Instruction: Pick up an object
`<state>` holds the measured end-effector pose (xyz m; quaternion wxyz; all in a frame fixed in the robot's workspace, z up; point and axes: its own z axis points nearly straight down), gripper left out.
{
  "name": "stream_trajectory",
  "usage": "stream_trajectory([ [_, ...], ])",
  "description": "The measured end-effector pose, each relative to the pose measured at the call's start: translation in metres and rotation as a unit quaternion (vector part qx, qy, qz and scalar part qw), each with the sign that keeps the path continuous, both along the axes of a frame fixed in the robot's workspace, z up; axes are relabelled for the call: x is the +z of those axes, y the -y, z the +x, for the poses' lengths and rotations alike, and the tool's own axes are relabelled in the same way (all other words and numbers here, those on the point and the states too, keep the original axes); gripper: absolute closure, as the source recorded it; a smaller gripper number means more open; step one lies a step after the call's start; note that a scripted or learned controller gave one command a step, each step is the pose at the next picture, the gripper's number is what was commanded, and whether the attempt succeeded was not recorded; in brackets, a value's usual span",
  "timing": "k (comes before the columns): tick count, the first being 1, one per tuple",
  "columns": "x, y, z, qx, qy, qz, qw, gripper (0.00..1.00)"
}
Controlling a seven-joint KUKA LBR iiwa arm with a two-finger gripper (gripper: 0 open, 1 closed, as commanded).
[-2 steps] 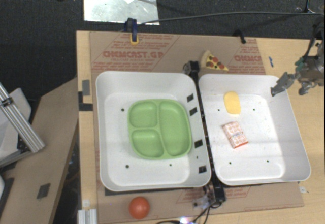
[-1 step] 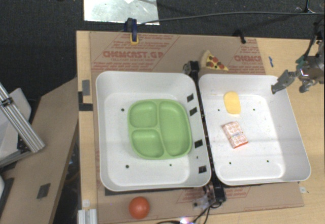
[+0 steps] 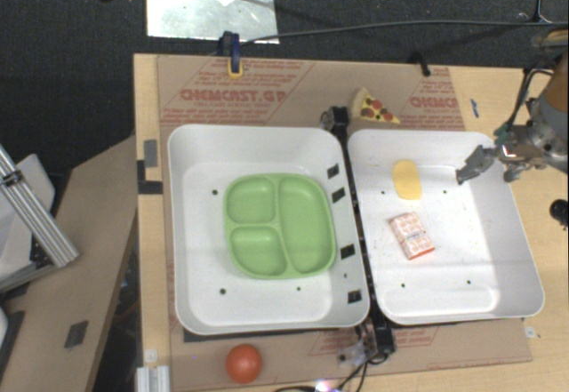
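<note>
The hand (image 3: pixel 487 164) hovers over the upper right part of the right bin (image 3: pixel 520 270), at about two o'clock from the bin's middle. One dark finger (image 3: pixel 471 165) points left toward the bin floor; whether the fingers are apart or together I cannot tell. Nothing sits between them. A yellow oval object (image 3: pixel 407 179) lies near the bin's twelve o'clock edge, apart from the hand. A red-and-white packet (image 3: pixel 412 235) lies at six o'clock from it, near the bin's middle. The left bin (image 3: pixel 200 159) holds a green divided plate (image 3: pixel 279 225). An orange ball (image 3: pixel 244 363) rests on the table (image 3: pixel 293 84) below the left bin.
</note>
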<state>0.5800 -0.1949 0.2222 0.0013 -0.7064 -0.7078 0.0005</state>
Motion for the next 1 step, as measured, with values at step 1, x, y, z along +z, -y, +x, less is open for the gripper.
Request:
stream_trajectory([
  [1, -0.0432, 0.0038, 0.0035, 0.0, 0.001, -0.0006, 1.0, 0.0],
])
